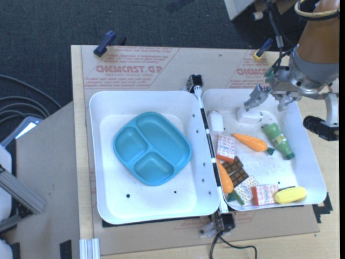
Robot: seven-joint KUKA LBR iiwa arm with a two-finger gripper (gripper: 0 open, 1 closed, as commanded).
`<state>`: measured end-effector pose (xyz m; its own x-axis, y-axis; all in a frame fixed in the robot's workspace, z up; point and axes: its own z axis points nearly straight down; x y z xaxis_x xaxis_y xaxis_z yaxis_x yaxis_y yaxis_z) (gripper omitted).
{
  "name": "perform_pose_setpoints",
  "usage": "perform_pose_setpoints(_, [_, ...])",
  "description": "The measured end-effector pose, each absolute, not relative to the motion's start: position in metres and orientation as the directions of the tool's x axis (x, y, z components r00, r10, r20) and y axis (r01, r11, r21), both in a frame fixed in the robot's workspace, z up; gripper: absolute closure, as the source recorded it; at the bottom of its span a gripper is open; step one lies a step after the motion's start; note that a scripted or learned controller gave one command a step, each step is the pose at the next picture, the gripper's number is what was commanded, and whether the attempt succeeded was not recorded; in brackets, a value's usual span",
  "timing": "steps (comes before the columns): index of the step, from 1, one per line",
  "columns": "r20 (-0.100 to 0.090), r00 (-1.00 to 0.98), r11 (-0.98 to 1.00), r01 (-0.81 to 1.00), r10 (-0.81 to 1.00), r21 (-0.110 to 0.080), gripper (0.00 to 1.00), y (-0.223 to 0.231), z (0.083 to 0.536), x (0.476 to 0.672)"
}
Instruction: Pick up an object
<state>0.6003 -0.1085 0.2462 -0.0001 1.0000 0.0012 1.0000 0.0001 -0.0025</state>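
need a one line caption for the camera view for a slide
Arm's gripper hovers at the back of the right bin of toy food, near a green bottle; a blue divided plate sits in the left bin.

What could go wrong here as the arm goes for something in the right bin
1. The gripper hangs near the right bin's far wall, so a straight descent may clip the rim rather than reach a toy.
2. The green bottle and the carrot lie nearly touching, so reaching for one may nudge the other.
3. The toys at the near end, like the chocolate bar, overlap, so a grasp there may slip.
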Motion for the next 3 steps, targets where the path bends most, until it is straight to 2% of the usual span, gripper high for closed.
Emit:
perform_pose_setpoints(1, [0.001,0.001,-0.001,1.0,1.0,-0.003,0.0,-0.102,0.136,0.579])
perform_pose_setpoints(2, [0.001,0.001,-0.001,1.0,1.0,-0.003,0.0,-0.142,0.084,0.562])
perform_pose_setpoints(3, [0.001,0.001,-0.001,1.0,1.0,-0.001,1.0,-0.142,0.094,0.562])
